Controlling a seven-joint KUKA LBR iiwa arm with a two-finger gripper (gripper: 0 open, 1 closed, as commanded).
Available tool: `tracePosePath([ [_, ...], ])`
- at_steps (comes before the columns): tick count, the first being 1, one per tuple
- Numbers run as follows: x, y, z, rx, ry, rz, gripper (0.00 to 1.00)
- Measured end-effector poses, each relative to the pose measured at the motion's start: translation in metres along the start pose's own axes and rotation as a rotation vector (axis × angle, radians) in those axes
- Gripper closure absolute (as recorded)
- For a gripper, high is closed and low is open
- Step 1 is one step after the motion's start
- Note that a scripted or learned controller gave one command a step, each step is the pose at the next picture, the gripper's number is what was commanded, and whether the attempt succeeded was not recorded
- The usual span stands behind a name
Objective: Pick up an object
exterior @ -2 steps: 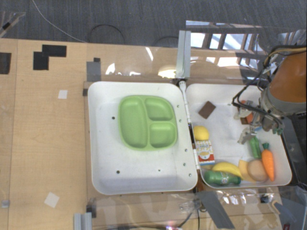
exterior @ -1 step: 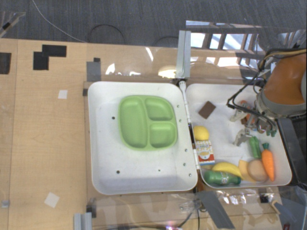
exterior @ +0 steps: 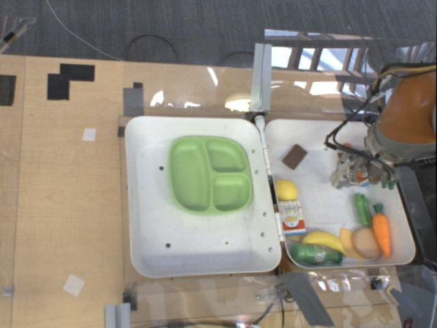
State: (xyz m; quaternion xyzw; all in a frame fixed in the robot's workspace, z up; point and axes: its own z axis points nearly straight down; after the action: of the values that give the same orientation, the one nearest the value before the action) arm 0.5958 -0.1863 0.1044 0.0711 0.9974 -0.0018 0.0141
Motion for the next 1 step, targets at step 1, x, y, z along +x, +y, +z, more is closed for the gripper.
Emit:
tracePosePath([
  [1,0.0003,0.0003,0.0006,0.0,0.001,-0.001,0.0],
])
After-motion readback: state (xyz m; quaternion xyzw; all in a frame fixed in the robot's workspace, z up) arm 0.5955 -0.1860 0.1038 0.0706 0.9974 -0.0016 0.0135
